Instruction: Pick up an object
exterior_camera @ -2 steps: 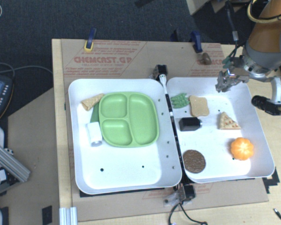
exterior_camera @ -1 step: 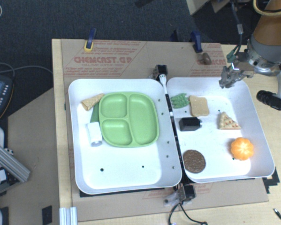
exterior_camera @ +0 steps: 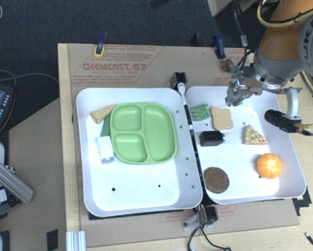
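My gripper [exterior_camera: 233, 98] hangs over the back of the right bin [exterior_camera: 287, 190], just above and right of a tan bread slice [exterior_camera: 221, 118]. Nothing shows between its fingers. Beside the bread lies a green leafy piece [exterior_camera: 200, 112]. A black block [exterior_camera: 211, 138] sits near the bin's left wall. A pizza-like wedge [exterior_camera: 254, 135] lies to the right, an orange [exterior_camera: 269, 166] at the front right, and a brown round cookie [exterior_camera: 216, 179] at the front.
The left bin [exterior_camera: 135, 195] holds a green divided plate [exterior_camera: 143, 133], a tan cracker [exterior_camera: 102, 113] and a white cylinder [exterior_camera: 105, 148]. A black cylindrical part [exterior_camera: 281, 120] juts over the right bin's right edge. Clamps stand along the back of the board.
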{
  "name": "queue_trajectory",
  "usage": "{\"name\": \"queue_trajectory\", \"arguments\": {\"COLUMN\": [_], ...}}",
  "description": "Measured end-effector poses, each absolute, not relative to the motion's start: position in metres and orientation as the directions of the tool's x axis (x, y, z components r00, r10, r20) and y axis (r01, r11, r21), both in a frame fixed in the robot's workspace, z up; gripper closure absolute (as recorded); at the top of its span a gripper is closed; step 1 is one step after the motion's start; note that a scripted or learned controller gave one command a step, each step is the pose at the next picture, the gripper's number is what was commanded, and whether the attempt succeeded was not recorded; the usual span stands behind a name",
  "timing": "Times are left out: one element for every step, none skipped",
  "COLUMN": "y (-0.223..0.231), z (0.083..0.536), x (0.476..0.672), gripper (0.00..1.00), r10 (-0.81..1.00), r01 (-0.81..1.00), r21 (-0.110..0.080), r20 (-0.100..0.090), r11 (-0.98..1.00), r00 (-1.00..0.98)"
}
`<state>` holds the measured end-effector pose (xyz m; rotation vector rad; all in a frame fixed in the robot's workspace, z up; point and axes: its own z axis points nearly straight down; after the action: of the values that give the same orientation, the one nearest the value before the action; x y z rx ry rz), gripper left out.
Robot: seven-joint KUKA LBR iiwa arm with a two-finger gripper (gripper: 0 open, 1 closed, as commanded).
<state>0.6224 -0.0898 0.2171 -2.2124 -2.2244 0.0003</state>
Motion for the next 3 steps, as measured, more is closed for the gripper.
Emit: {"name": "queue_trajectory", "arguments": {"y": [-0.031, -0.034, -0.026], "z": [0.231, 0.215, 0.235], "x": [0.602, 0.599, 0.601], "gripper": [1.00, 1.00, 1.00], "r10": [1.000, 1.000, 1.000], "r01": [1.000, 1.000, 1.000], "r21": [-0.001, -0.004, 0.004], "r20": [0.004, 0.000, 0.000], "r11": [0.007, 0.000, 0.002], "r00": [-0.007, 0.000, -0.002]}}
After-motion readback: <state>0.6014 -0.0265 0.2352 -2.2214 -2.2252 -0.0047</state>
